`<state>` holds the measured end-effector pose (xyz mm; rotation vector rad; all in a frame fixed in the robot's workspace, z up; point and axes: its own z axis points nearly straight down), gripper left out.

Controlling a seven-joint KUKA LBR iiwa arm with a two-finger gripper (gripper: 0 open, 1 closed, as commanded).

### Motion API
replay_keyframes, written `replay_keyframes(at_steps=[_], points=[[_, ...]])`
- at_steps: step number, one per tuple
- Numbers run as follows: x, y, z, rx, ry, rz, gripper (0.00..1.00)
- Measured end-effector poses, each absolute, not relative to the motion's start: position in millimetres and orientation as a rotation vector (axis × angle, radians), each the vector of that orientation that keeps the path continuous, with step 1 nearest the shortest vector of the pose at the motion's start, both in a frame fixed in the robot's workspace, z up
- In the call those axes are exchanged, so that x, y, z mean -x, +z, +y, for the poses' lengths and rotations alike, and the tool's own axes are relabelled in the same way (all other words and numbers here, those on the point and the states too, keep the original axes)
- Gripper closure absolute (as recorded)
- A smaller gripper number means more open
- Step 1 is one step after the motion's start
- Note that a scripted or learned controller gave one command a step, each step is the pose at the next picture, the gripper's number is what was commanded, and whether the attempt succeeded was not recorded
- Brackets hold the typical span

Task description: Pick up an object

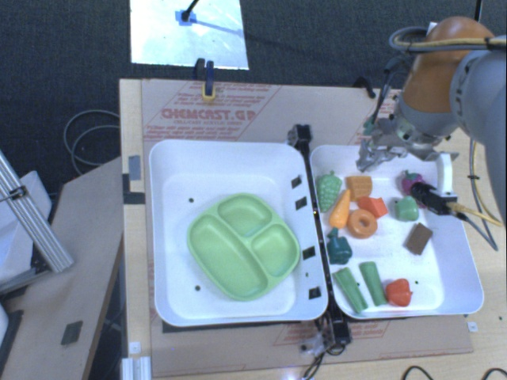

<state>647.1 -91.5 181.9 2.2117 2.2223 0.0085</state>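
The arm (475, 85) is showing a grey casing with a rounded orange band. Yellow and black cables are running along it, and its gripper (372, 158) is looking metallic grey

A green divided plate (242, 245) lies in the left white bin (178, 172) — three compartments, slightly askew. Both bins sit on a cardboard sheet (214, 109) with red print, spread over the desk (87, 236). Beyond it, a blue-and-yellow clamp (207, 80) — and a pale square panel (188, 20) on dark carpet

Red "CHEMCAST GP" lettering is printed on the bench board (207, 115).
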Motion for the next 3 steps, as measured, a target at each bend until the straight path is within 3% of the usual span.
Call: replay_keyframes(at_steps=[1,3], points=[[-648.8,228.2,-91.4,-2.212,0.007,2.223,1.0],[-589.3,239.2,6.2,-2.213,0.002,2.232,1.0]])
